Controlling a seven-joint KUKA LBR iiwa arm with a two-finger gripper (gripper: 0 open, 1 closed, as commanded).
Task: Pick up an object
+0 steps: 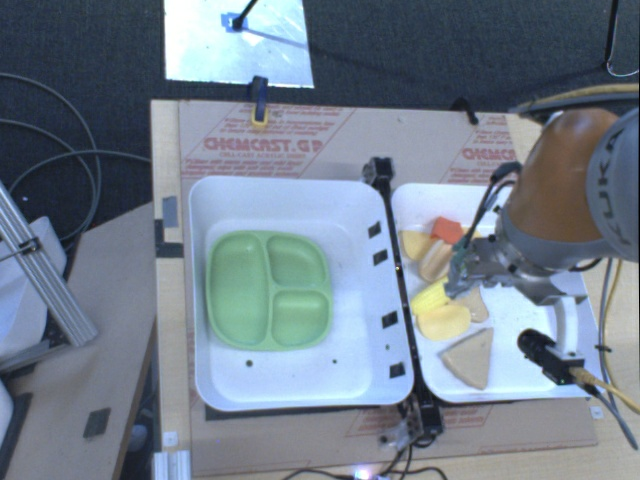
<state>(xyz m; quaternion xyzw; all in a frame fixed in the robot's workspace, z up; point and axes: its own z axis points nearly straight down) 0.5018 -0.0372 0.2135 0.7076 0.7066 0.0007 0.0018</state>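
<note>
- No object is seen held. The likeliest candidate is judged to be the small yellow piece [428, 296], which lies by the left edge of the right bin [425, 200], about midway along it.
- A larger yellow piece [445, 321] is pressed against it on the side toward the bin's near edge (the bottom of the view). A tan wedge [470, 358] is set just past that, close to the near edge.
- Toward the far edge, a pale yellow piece [413, 243], a tan oblong [436, 259] and an orange-red block [447, 230] are crowded together.
- The end effector [460, 273] is placed over this cluster, just beside the small yellow piece. Whether it is open or closed cannot be told.
- A green divided plate [268, 290] is carried in the left bin [290, 198], well apart from the arm. Both bins are borne by the desk [330, 133].
- A failed grasp is judged likely from the crowding. Two touching pieces could be caught at once, or a rounded piece could be squeezed out sideways. A neighbour could be pushed against the bin's left wall if the descent is made slightly off-centre.
</note>
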